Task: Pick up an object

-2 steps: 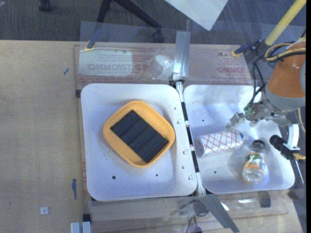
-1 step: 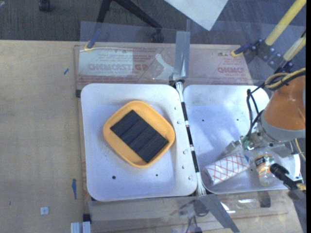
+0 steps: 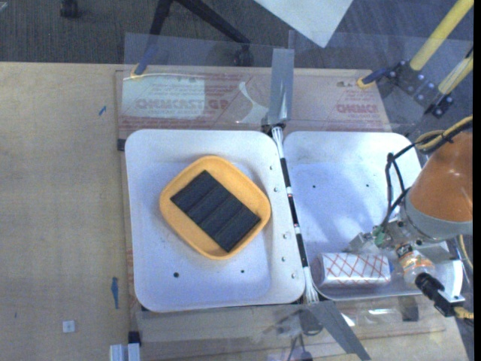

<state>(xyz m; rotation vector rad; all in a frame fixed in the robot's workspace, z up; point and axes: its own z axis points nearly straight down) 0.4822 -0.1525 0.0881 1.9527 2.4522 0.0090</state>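
A small white box with a red lattice print (image 3: 355,268) lies flat at the front edge of the right bin (image 3: 338,179). My gripper (image 3: 378,241) hangs low over the box's right end, just behind it, under the arm's orange band (image 3: 449,186). A yellow dish with a black ridged insert (image 3: 215,204) sits in the middle of the left bin (image 3: 150,164). The wrist and its cables hide the gripper's tip.
A divider rail (image 3: 289,201) runs between the two bins. A cardboard sheet (image 3: 225,104) lies behind them. Yellow-handled tools (image 3: 440,32) stand at the back right, and chair legs (image 3: 188,6) are on the floor beyond the bench.
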